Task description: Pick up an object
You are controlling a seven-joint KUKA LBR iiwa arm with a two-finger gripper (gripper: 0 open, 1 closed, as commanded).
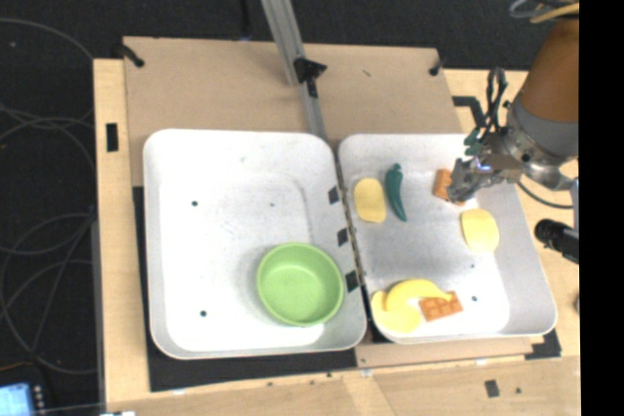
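Green bowl (300,283) foreground — green pepper (395,192) lies near-vertical.

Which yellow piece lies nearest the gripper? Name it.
The pale yellow round piece at the right bin's right side, just below the gripper; the other yellow pieces sit farther left.

No text, label, brand, number or sign can be read anywhere here.

Bowl (300,283) in L bin (195,170); pepper (395,192) + other bits in R bin (517,307).
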